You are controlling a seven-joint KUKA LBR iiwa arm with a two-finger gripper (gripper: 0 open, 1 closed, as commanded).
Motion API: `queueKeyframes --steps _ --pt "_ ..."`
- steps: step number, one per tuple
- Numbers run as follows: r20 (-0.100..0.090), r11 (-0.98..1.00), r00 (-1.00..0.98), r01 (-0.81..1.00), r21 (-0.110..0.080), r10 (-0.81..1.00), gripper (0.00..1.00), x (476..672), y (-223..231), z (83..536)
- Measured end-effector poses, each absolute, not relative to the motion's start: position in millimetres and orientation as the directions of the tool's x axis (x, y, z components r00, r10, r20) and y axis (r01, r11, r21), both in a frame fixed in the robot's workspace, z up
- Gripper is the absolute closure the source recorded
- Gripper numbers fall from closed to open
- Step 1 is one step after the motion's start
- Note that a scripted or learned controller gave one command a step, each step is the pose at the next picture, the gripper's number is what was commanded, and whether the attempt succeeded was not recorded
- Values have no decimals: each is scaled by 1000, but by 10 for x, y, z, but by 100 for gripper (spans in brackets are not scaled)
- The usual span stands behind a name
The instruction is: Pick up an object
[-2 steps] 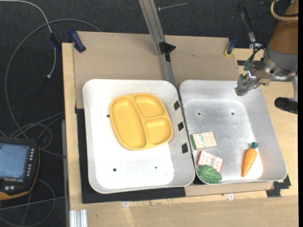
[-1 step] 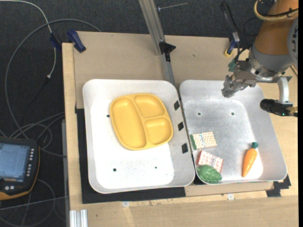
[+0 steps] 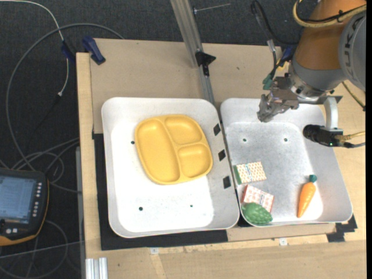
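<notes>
Over the right bin (image 3: 325,214), far end, the gripper (image 3: 268,114) hangs above bare floor; can't tell its state from this angle. Nothing visible between it and the floor. Carrot (image 3: 306,197) lies near the bin's front-right corner, long axis roughly front-to-back, green top pointing away, tip toward the front rim. 2 small boxes sit front-left: patterned box (image 3: 250,171) and red-white box (image 3: 257,197), the latter touching a green leafy item (image 3: 257,214). Left bin (image 3: 116,156) carries a yellow 3-compartment tray (image 3: 172,148).
</notes>
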State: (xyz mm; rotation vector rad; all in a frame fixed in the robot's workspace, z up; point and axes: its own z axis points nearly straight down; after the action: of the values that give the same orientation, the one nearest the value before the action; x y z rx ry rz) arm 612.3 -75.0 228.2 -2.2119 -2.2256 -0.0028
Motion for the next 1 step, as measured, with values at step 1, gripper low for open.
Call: queueKeyframes --steps 1 --pt "3 5 -5 1000 -3 1000 100 5850 -325 2326"
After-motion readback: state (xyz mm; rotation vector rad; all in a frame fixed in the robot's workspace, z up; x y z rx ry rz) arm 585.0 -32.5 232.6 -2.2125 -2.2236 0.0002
